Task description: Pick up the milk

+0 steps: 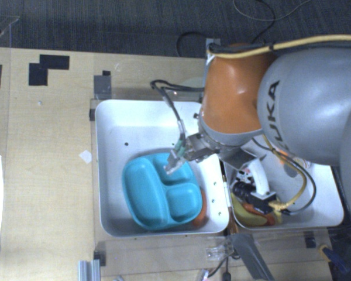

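In the right bin (330, 212), close under the arm (316, 92), one white carton that is probably the milk (258, 176) lies on a heap of black, yellow and red items. Its long axis seems to slant from the view's upper left to lower right; its top end is hidden. The left bin (120, 127) holds one blue divided tray (152, 192). The gripper (175, 158) hangs over the tray's far right corner, holding nothing visible; I cannot tell how wide it stands.

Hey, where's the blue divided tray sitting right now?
The blue divided tray lies in the left white bin, toward its lower right corner, just below the hand.
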Robot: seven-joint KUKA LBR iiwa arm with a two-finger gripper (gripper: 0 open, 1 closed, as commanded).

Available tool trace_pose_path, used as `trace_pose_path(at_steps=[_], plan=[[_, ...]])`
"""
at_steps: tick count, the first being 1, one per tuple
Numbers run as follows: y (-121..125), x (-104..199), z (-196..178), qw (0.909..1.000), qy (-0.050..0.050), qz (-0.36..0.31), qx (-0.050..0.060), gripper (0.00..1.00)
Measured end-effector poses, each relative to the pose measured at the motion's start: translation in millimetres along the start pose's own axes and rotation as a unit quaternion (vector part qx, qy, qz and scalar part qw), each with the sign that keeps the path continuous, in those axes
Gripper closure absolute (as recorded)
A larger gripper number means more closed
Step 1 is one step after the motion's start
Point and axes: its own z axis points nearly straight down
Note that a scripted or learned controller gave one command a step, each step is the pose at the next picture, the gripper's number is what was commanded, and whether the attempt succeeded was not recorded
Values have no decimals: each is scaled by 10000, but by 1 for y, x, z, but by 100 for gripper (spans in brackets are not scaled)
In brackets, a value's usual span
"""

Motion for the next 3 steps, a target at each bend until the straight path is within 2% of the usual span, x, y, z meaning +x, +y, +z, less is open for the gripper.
trace_pose_path(at_steps=[1, 2, 3], plan=[[-41, -71, 70, 9996, 1, -291, -2, 0], [-20, -94, 69, 9993, 1, 363, -8, 0], [-62, -122, 70, 10000, 0, 47, -7, 0]])
